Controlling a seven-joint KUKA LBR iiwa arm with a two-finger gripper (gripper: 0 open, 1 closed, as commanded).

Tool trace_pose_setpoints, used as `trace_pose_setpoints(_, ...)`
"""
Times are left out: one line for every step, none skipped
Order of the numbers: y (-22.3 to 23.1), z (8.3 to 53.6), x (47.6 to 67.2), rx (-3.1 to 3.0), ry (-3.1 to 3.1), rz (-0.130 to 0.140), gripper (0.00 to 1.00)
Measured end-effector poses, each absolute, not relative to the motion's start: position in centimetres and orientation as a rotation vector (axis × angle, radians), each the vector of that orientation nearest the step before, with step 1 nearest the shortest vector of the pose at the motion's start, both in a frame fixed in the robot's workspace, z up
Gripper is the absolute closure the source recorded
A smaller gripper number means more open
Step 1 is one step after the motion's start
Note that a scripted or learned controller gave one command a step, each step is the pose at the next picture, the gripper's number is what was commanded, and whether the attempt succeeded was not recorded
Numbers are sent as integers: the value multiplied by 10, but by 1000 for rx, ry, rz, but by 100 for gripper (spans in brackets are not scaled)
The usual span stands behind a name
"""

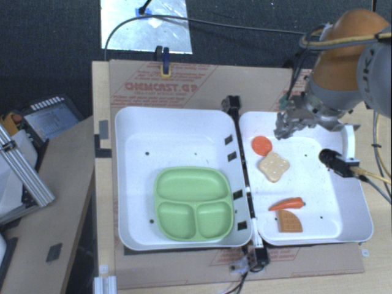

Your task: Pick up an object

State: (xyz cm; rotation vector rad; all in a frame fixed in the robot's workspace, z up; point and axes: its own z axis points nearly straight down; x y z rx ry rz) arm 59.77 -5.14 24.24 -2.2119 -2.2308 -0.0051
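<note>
In the right bin lie a round red-orange slice, a pale cracker-like piece, an orange carrot and a brown waffle-like wedge. My gripper hangs over the back left of that bin, just right of and above the red slice. Nothing shows between its tips.
A green three-part tray fills the front of the left bin. A black divider strip runs between the bins. A black fitting sits at the right bin's far side. Cables cross the back.
</note>
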Motion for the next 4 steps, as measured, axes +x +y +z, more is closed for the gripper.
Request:
trace_pose_setpoints(12,235,600,-2209,-2232,-5,100)
trace_pose_setpoints(57,231,606,-2212,-2230,-4,100)
trace_pose_setpoints(106,221,608,-2211,-2231,-3,100)
trace_pose_setpoints(103,221,608,-2217,-2226,-2,0)
